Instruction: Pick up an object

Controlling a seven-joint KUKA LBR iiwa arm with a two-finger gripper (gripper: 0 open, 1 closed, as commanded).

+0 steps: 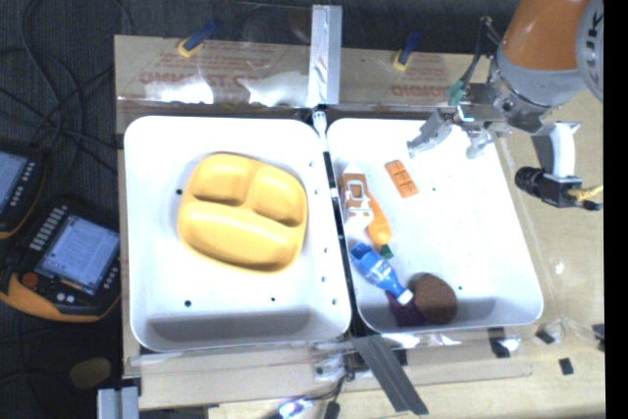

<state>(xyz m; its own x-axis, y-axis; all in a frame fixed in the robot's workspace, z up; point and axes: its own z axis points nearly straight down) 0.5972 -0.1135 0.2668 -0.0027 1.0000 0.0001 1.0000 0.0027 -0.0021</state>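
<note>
Camera view: arm (554, 20) comes in from upper right, orange band above the wrist, claw (453, 134) hanging over the far right part of the right bin (491, 240). Claw fingers look spread, one tip toward the left, one to the right, nothing between them. Right bin contents: small orange ridged block (399, 179) lying flat near the bin's middle, below-left of the claw and apart from it; white-and-orange box-like item (354, 194) against the left wall; orange piece (379, 233) just below it; blue bottle-shaped item (381, 274) lying at a slant, its lower end next to a brown round object (432, 297) by the near wall, with something dark purple touching the brown one's left side. Left bin (157, 299) holds one big yellow lumpy cushion-like object (242, 210), roughly centred. Surface (147, 74) behind the bins carries clear plastic sheet with two yellow-blue clips (197, 38). Handheld pendant (64, 255) with screen sits on the floor at far left, cables around it.
</note>
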